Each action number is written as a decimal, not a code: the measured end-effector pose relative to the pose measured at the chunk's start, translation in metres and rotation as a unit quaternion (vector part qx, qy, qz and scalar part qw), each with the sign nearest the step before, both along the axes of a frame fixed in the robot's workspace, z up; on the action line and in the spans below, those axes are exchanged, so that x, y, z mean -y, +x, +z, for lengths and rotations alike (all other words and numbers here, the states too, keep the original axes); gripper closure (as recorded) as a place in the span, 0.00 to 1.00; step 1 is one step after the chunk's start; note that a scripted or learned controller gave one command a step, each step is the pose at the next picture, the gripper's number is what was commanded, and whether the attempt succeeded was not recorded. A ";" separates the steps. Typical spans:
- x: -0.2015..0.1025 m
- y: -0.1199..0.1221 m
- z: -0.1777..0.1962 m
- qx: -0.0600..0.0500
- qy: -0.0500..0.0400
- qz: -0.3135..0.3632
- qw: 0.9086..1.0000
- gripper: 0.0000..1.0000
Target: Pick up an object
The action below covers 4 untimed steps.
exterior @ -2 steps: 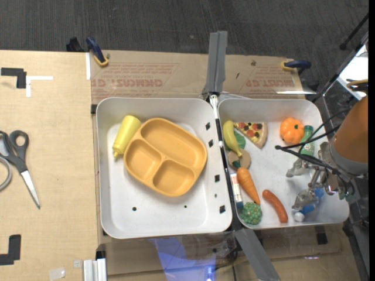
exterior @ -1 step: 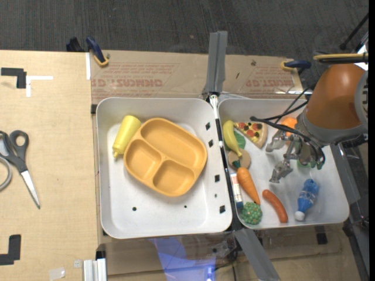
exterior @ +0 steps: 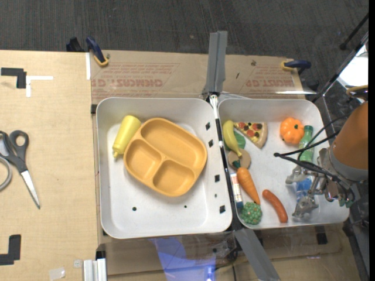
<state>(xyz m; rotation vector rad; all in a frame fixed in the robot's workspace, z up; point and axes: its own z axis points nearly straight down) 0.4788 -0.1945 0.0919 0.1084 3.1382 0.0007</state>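
1. We see two white bins side by side on the counter (exterior: 47, 157): the left bin (exterior: 111, 215) and the right bin (exterior: 266, 107).
2. The left bin holds an orange divided plate (exterior: 165, 156) near its middle, with a yellow bottle-shaped toy (exterior: 125, 134) touching the plate's upper left edge.
3. Along the right bin's left side we see a banana (exterior: 230, 137), a pizza slice (exterior: 252, 131) just beside it, a carrot (exterior: 248, 184) below them, and a green broccoli piece (exterior: 252, 213) at the carrot's lower end.
4. A red sausage (exterior: 275, 205) lies just right of the broccoli; an orange pumpkin (exterior: 290, 129) sits near the bin's upper right, with a green bottle (exterior: 307, 143) touching its right side.
5. The tool (exterior: 304, 201) hangs low over the right bin's lower right part, close to the sausage; we cannot tell how its grip stands or whether it has hold of anything.
6. Scissors (exterior: 20, 163) lie on the counter, well apart from the bins.
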 end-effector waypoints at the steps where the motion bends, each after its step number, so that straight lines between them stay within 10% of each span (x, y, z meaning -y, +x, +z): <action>1: -0.014 -0.001 0.000 0.000 0.000 0.021 1.000 0.00; 2: -0.028 0.085 0.001 0.002 0.000 0.043 0.999 0.00; 3: 0.009 0.027 0.001 0.001 0.000 0.048 0.999 0.00; 4: -0.029 0.161 0.004 0.003 0.000 0.054 0.999 0.00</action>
